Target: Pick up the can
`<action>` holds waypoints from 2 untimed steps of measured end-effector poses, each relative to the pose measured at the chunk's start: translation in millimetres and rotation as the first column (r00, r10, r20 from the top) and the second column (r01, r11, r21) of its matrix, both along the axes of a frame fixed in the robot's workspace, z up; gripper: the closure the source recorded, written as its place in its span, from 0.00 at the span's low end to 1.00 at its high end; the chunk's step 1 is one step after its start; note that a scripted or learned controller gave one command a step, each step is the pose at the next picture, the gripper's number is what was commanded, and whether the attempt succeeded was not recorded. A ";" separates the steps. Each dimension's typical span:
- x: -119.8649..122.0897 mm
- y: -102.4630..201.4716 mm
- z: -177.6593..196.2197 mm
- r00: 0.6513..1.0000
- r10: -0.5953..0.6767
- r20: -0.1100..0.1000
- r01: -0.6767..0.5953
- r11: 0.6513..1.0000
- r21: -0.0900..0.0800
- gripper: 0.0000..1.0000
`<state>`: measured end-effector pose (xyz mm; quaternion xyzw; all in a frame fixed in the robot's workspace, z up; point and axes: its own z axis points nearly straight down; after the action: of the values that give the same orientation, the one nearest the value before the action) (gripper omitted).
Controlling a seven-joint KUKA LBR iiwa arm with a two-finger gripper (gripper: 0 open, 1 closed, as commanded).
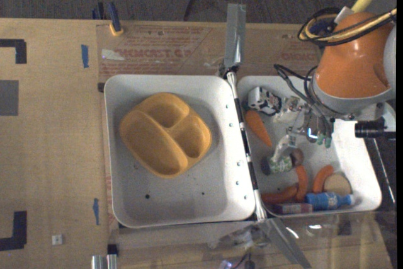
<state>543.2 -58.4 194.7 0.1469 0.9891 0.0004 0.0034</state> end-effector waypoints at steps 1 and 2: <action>-58.7 59.3 -3.1 1.000 0.010 -0.005 -0.010 1.000 0.001 0.00; -25.6 -20.0 76.1 0.994 -0.106 -0.001 0.106 0.994 0.000 0.00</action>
<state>517.6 -78.4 270.8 0.1992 0.9800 0.0003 0.0031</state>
